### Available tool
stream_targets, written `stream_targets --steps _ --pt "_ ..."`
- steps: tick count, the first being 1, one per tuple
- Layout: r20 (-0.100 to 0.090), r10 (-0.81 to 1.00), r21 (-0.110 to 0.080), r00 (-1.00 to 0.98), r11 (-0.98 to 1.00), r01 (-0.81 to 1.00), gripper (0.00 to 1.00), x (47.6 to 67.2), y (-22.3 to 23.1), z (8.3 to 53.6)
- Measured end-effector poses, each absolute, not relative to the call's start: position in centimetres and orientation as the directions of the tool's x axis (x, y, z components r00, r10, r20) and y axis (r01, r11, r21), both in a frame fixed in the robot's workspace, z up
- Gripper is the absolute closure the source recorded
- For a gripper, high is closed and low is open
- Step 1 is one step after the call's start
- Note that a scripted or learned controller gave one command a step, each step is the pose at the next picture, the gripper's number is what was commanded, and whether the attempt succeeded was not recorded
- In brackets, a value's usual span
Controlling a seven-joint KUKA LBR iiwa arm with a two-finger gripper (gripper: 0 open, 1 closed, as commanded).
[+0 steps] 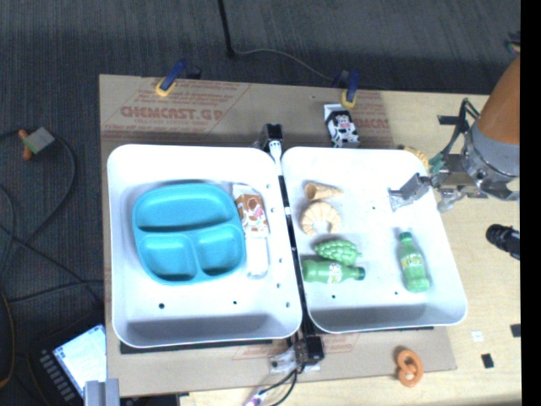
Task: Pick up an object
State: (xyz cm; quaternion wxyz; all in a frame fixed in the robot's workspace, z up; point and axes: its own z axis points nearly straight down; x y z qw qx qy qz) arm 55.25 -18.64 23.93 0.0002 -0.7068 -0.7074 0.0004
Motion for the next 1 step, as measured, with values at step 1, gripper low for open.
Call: stream_targets --steps 1 --pt "0.002 1.000 -0.001 -0.002 0.002 1.000 0.00 53.46 -20.26 9.48"
